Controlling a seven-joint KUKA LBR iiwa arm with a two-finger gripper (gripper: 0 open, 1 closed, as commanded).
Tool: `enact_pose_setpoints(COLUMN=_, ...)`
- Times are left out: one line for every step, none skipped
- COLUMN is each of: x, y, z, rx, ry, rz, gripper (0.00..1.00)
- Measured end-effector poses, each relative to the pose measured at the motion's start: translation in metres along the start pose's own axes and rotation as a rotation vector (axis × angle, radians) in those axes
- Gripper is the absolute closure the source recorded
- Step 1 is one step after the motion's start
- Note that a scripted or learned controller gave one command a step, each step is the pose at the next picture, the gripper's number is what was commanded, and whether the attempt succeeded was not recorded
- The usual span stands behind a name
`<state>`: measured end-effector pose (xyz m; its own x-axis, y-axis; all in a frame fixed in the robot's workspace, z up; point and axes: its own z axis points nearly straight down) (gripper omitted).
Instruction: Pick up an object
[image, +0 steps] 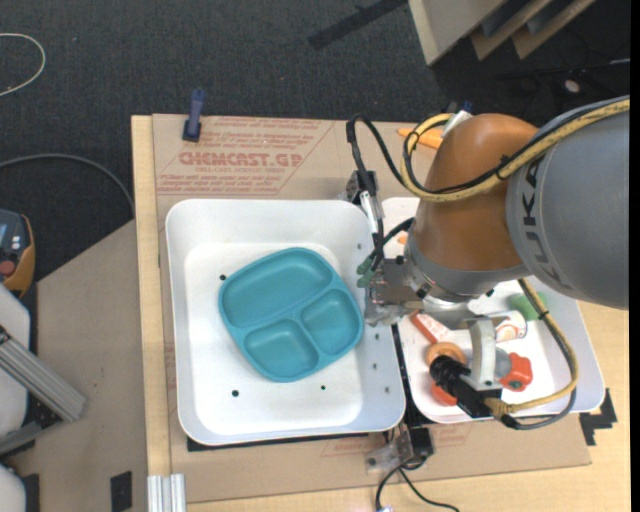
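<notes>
Teal plate (290, 312), three compartments, lies flat in the left bin (190, 390); small toys (505, 365) crowd the right bin (585, 375) beneath the arm (480, 200). Seemingly mid-reach; next it must lower squarely onto something. I cannot tell the gripper's state. Cardboard (240, 150) covers the bench, dark carpet (100, 90) beyond.

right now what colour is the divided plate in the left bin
Teal blue; the divided plate shows in the camera view.
</notes>
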<state>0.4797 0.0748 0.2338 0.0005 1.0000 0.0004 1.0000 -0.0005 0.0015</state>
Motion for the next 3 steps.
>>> enact_pose_setpoints(x=0.035, y=0.0, z=-0.031, rx=-0.002, ry=0.001, rz=-0.005, gripper=1.0)
enact_pose_setpoints(x=0.031, y=0.001, z=-0.162, rx=-0.015, ry=0.004, rz=-0.002, gripper=1.0)
enact_pose_setpoints(x=0.032, y=0.0, z=-0.165, rx=-0.002, ry=-0.001, rz=-0.003, gripper=1.0)
